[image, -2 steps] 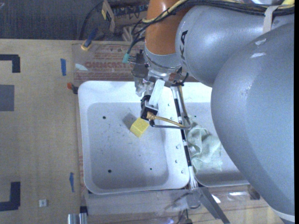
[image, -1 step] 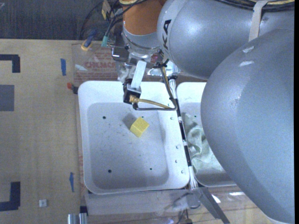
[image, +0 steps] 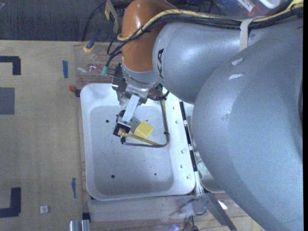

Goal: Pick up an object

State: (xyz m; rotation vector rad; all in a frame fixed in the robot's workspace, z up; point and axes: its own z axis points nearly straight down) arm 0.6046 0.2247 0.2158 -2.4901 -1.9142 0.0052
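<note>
A small yellow block lies on the floor of the left white bin, towards its upper middle. My gripper hangs over the upper part of that bin, under the orange band of the wrist. The block sits just below and slightly right of the gripper, and I cannot tell whether they touch. The wrist hides the gripper's tips from this angle.
The grey arm covers most of the right side, hiding nearly all of the right bin. The wooden bench extends to the left with blue tape marks. The left bin's rim lies near the gripper.
</note>
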